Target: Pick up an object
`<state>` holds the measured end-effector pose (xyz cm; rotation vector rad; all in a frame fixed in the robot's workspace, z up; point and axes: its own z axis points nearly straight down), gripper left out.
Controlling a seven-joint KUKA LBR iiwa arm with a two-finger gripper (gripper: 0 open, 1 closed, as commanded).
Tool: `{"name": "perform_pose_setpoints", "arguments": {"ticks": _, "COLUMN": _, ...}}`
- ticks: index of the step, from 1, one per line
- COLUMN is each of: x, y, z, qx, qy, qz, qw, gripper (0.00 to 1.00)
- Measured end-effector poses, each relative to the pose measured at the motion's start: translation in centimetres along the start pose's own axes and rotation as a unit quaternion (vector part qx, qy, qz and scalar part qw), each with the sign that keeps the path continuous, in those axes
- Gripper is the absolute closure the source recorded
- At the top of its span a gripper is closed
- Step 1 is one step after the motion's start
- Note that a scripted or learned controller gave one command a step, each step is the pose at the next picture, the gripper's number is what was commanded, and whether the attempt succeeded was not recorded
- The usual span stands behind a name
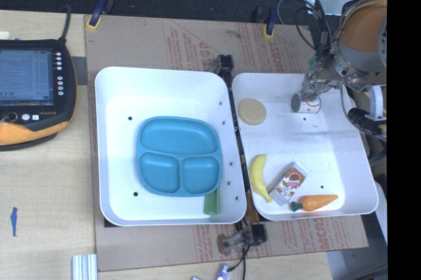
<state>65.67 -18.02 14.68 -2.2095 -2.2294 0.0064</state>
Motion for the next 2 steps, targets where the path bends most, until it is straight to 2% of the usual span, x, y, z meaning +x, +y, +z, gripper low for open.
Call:
{"name": "perform_pose_setpoints", "arguments": {"ticks": 1, "x": 0.00, "y": -0.01, "z": 0.02, "qx": 0.000, "qy": 0.000, "qz": 0.000, "qw": 1.0000, "gripper": 0.00}}
{"name": "perform_pose_setpoints", "arguments": {"ticks": 2, "x": 0.30, "y": -0.06, "z": 0.42, "qx": 0.000, "qy": 0.000, "qz": 0.002, "qw": 1.0000, "gripper": 0.00}}
